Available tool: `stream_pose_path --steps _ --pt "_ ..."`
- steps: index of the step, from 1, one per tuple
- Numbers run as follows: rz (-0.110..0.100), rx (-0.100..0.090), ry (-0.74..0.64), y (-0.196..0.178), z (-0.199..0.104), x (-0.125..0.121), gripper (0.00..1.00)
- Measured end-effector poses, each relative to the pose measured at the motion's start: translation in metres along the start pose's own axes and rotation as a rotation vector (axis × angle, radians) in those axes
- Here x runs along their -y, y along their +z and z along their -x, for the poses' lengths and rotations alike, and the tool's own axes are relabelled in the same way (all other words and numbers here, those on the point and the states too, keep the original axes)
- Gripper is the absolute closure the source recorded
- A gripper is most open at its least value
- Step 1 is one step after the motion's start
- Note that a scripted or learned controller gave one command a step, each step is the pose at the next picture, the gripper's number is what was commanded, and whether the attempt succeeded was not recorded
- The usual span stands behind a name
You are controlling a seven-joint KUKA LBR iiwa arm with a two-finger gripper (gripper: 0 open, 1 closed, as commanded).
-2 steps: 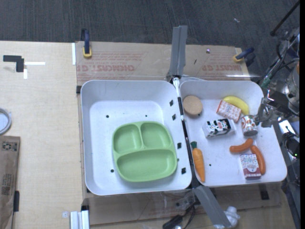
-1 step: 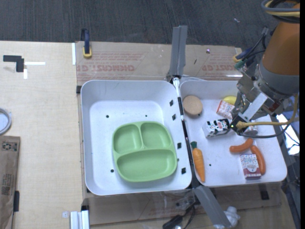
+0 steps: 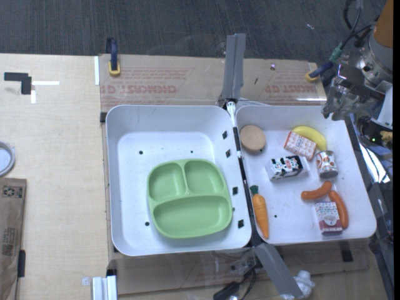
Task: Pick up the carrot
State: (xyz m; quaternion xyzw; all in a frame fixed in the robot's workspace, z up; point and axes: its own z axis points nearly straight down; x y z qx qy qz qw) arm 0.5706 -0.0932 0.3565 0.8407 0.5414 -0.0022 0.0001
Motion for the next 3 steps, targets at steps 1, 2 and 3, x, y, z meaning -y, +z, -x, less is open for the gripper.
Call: stream_pose_path --steps 1,2,3 --pt "-0.002 0.001 0.397 0.045 -0.071 0.018 1.00" --pt "-0.001 0.000 -0.009 0.047 -0.044 -0.007 1.00" --pt "0.000 -0.001 0.055 0.030 -0.101 0.031 1.00"
